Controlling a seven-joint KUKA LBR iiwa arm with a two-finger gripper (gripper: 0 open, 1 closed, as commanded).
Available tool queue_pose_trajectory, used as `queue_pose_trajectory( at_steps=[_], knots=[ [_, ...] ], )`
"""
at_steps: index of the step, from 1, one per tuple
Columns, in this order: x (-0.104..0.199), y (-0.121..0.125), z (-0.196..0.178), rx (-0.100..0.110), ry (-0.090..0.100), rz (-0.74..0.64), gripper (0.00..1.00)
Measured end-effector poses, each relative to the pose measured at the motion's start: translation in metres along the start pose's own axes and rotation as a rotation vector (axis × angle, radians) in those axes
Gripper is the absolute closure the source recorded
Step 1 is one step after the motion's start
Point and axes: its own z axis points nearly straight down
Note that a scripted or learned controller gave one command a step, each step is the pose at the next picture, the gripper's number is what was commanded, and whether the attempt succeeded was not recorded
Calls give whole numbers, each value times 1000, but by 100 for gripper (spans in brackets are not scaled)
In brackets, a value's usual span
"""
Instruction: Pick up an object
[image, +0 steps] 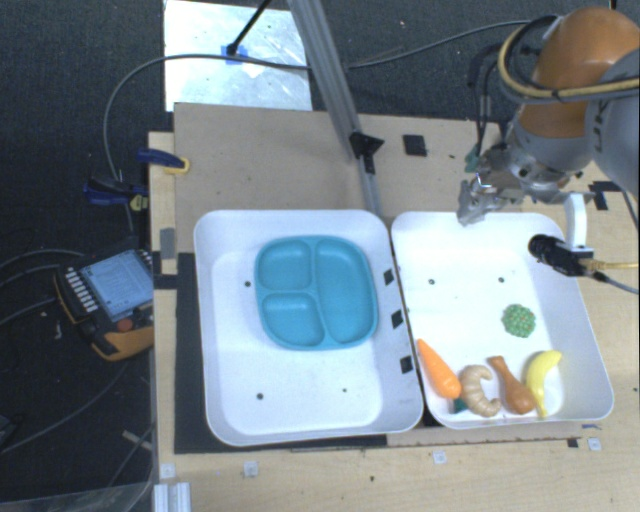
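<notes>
Dark carpet around a tan tabletop (270, 150), cables and a handheld pendant (108, 300) off to one side. Camera view: two white bins side by side. Left bin (300, 410) holds a blue divided plate (316, 292), lying flat, roughly centred. Right bin (455, 270) has the candidates bunched along its near edge, probably where they slid or were dropped: carrot (437, 368), long axis diagonal, thin tip toward the divider between bins; a pale curled piece, maybe a shrimp (480, 390), touching or just beside it; a brown drumstick-like item (510, 385), long axis diagonal, narrow end up-left; a banana (543, 378), long axis near upright in frame, curved. A green knobbly ball (518, 320) sits apart, closer to the bin middle, no clear axis. Tool (475, 203) hangs over the far rim of the right bin, well apart from all items, nothing between its fingers as far as visible; spread or closed, cannot tell at this angle. Judgement: approach not yet started; the green ball looks easiest since it is isolated, the cluster risks a multi-object clash.
</notes>
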Motion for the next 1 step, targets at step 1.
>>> queue_pose_trajectory(
  at_steps=[1],
  knots=[
    [52,1,14,0,0,-1,100]
  ],
)
